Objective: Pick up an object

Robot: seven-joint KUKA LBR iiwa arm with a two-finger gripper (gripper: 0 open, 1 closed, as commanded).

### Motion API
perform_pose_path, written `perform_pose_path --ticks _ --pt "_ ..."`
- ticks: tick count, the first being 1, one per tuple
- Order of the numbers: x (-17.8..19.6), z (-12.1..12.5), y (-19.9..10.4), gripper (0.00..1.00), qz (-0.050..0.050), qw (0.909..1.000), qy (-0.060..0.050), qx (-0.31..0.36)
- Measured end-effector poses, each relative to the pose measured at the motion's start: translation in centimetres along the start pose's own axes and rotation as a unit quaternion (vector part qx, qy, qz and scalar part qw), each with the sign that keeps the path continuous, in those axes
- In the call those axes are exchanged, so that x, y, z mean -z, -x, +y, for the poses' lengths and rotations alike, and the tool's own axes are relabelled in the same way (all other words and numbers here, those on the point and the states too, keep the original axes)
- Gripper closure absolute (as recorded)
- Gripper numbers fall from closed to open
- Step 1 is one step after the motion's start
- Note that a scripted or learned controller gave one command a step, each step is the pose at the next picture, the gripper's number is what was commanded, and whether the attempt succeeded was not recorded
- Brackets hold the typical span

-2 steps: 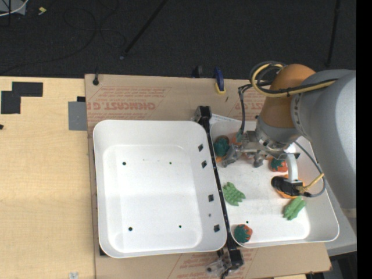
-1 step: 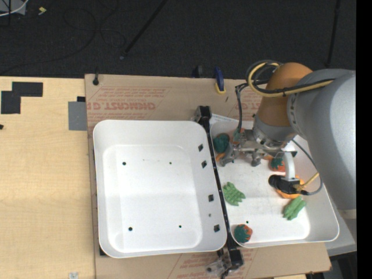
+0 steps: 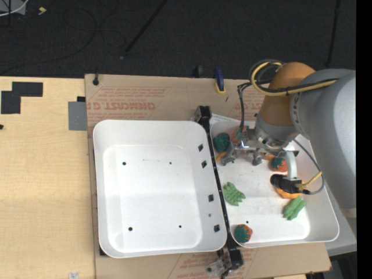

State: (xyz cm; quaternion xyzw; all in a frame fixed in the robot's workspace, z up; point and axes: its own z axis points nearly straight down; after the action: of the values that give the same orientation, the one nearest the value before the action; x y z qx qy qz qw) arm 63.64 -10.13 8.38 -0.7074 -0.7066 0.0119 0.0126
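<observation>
Grey-armed end effector is lowered into the right white plastic bin beside the small teal rubbery toy, presumably for a grab, though its grip can't be told, tbh.

Two white bins, two green leafy toys, one teal lump, roughly three orange-toned pieces.

Robot lab: KUKA arm, white bins, loose cables.

My arm runs off the right edge and covers the right bin's far corner; I can't make out the pincer beneath the wrist.
</observation>
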Motion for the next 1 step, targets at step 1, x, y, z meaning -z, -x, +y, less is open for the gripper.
perform_pose_path --ticks 1 --pt "0.22 0.48 -1.99 0.00 0.000 0.9999 0.011 0.000"
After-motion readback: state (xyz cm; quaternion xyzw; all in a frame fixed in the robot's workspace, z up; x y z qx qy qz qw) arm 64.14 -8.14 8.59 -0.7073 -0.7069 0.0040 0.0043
